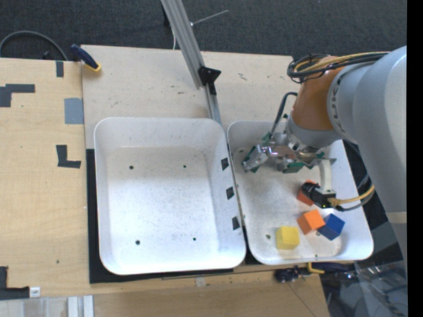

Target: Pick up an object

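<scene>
two white bins side by side on a pale wooden worktop (139, 91). left bin (106, 177) bare but for small dark dots on its floor. right bin (254, 243) holding three blocks near its front end: yellow block (287, 237) flat on the floor, orange block (310, 222) to its right and a little farther back, blue block (332, 226) touching the orange one on the right side. all three loose on the bin floor, well apart from the hand.

grey arm (377, 104) reaching in from the right, orange band (310, 107) above the wrist. hand (252, 160) over the back half of the right bin, close to the wall shared with the left bin, pointing left. metal fingers (249, 157) small and blurred against the white floor; cannot tell whether spread or pressed together. nothing seen between them. black and orange fitting (314, 195) with cables hanging below the wrist, just behind the blocks.

grey metal pole (188, 38) running at a slant from the top edge down to the gap between the bins, black clamp (209, 75) partway along. blue and yellow tool (86, 57) lying at the worktop's back left. grey and black tape patches (73, 111) on the wood left of the bins. dark carpet (264, 12) behind the worktop.
</scene>
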`<state>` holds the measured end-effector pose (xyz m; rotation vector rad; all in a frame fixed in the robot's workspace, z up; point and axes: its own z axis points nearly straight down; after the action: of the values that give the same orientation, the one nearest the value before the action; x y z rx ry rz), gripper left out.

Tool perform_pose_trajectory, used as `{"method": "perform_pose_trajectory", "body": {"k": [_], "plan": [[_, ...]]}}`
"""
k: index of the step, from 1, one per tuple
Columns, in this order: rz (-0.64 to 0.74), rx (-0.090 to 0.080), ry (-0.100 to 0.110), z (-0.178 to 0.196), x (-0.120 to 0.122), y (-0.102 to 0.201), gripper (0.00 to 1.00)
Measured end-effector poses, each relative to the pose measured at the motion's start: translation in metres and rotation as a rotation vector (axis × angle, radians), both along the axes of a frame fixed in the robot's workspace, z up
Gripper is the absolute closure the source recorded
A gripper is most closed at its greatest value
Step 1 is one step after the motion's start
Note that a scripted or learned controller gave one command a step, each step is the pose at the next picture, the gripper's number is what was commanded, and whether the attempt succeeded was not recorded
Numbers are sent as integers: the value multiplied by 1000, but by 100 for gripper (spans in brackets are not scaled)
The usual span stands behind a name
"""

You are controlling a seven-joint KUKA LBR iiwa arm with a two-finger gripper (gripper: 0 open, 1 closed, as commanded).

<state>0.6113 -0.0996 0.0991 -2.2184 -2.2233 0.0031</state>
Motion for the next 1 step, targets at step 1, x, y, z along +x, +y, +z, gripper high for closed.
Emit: {"method": "perform_pose_trajectory", "body": {"k": [1], "plan": [[-1,1,1,-8,-1,1,0]]}}
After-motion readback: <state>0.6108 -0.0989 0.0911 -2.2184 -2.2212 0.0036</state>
